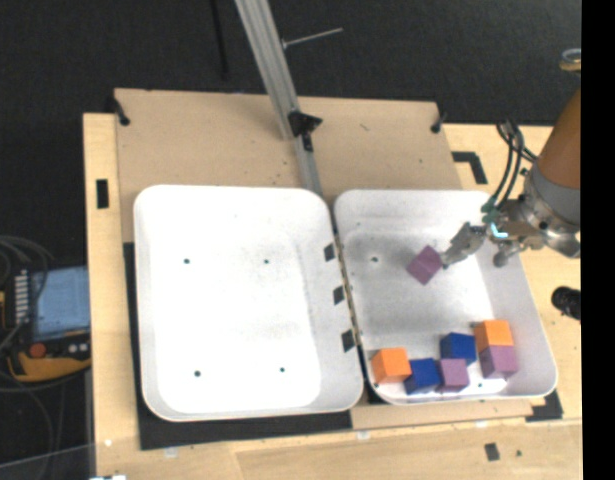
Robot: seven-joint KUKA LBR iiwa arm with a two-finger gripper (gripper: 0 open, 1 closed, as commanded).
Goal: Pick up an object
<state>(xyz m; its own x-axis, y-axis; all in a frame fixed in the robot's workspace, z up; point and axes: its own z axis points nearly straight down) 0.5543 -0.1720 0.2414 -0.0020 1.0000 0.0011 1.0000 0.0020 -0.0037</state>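
Observation:
A purple cube [424,265] lies alone in the upper middle of the right bin [387,208]. My gripper [479,255] hangs just to its right, near the bin's right side. It looks open: one finger [458,249] points down-left with its tip beside the cube, and the other is over by the bin's right wall. Nothing sits between the fingers. Along the bin's front edge lie an orange cube [391,364], a blue cube [424,375], a purple cube [454,373], a second blue cube [458,347], a second orange cube [494,333] and another purple cube [499,359].
The left bin [237,298] adjoins the right bin along a clipped divider [342,298]. A slanted metal rail [277,68] runs from the top down to the bins' junction. A blue device with cables [57,303] lies off the bench's left edge.

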